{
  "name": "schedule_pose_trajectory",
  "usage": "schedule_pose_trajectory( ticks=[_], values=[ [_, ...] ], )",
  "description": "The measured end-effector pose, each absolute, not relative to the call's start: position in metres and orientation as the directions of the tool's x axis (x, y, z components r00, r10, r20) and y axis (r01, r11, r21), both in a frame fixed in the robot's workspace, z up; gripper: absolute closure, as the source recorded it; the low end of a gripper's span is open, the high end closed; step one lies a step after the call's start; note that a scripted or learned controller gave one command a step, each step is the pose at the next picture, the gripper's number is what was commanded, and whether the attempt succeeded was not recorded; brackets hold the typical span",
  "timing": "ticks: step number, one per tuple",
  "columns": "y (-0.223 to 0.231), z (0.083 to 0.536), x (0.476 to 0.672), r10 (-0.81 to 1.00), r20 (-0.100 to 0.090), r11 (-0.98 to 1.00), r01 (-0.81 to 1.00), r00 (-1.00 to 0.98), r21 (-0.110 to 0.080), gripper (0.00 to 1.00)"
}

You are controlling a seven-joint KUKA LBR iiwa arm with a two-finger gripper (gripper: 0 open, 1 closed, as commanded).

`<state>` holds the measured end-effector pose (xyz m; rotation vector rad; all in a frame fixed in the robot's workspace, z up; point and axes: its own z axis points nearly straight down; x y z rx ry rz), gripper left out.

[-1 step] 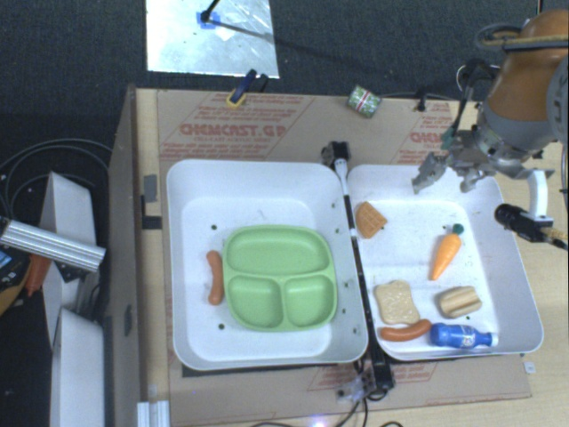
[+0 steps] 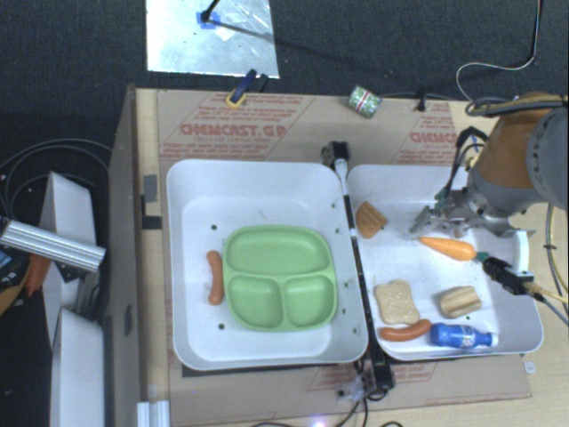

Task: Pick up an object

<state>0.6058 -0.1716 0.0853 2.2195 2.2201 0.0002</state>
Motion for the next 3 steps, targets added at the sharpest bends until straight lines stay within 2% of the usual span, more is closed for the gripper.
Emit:
schedule_pose_trajectory(
  ticks=[1, 2, 3],
  values=[
    [-0.186, 0.167, 0.58, 1.0, -0.002, 0.001, 1.0, -0.001, 0.005, 0.0],
    [-0.202, 0.084, 0.581, 1.0, -0.001, 0.0, 1.0, 0.0, 0.002, 0.0],
    [-0.202, 0.095, 0.582, 1.0, -0.001, 0.001, 1.0, -0.001, 0.004, 1.0]
  ],
)
